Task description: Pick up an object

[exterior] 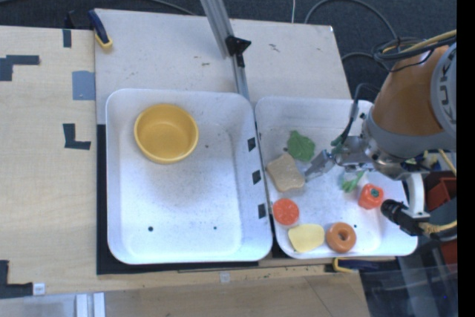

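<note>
The right bin (312, 106) holds several toy foods. A tan bread-like slice (285, 174) lies near its left wall, with a green leafy piece (300, 145) just behind it. Toward the front are a red-orange tomato (286, 211), a pale yellow piece (306, 237) and an orange ring like a doughnut (341, 237). A small red piece (370, 195) with a green stalk (350, 180) sits at the right. My gripper (318, 164) hangs low over the bin's middle, its tip right beside the tan slice's right edge and below the green piece.
A yellow bowl (165, 132) stands at the back left of the left bin (185, 234). A slanted metal pole (215, 4) runs down to the ridge between the bins. The arm's orange band (412, 96) looms over the right bin's far right side.
</note>
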`<state>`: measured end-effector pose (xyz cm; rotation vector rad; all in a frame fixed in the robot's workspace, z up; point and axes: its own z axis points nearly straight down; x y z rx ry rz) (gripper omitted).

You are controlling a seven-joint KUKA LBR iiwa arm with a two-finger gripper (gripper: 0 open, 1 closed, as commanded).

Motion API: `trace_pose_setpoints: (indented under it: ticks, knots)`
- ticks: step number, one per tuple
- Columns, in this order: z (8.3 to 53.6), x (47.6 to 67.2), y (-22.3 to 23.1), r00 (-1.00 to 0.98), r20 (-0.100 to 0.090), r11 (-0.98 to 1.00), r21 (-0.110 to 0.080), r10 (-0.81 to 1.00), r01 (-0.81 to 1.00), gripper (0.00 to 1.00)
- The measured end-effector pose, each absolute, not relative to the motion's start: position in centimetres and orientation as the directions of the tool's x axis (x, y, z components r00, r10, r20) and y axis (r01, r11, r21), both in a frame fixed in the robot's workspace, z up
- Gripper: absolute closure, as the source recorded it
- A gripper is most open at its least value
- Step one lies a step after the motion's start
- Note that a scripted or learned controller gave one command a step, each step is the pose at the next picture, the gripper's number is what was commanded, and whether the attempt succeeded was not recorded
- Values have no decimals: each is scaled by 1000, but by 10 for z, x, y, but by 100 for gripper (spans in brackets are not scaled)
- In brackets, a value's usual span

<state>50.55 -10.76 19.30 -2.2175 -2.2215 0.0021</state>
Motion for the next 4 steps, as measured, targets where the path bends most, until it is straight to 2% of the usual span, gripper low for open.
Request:
trace_pose_setpoints:
  ticks: [1, 2, 3, 4]
  knots:
    - [193, 506, -108, -1, 1, 1, -2, 1000, 1000, 0]
    - [142, 495, -103, -1, 2, 1, -9, 1000, 1000, 0]
    - [92, 496, -103, 1, 1, -1, 1, 1000, 1000, 0]
    - [102, 495, -102, -1, 1, 1, -1, 1000, 1000, 100]
